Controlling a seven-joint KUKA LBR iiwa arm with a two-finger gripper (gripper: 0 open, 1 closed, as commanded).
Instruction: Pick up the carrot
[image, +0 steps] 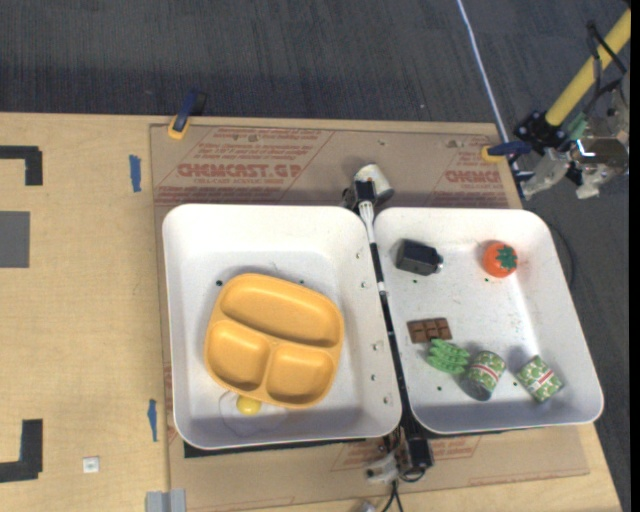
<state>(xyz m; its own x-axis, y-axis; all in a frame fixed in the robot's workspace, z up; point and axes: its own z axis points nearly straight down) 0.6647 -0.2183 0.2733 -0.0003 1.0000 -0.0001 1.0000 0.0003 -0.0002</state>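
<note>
The carrot-coloured thing here is a small round orange toy with a green leafy top (499, 258). It lies in the right bin (570, 320), near that bin's far right corner. It rests alone on the white floor, apart from the other items, and nothing touches or covers it.
The right bin also holds a black block (418, 257), a brown chocolate bar (430, 330), a green leafy toy (446, 356) and two small cans (485, 373) (540, 379). A yellow divided plate (272, 338) lies in the left bin (185, 300). Clamps and gear (570, 160) sit beyond the far right corner.
</note>
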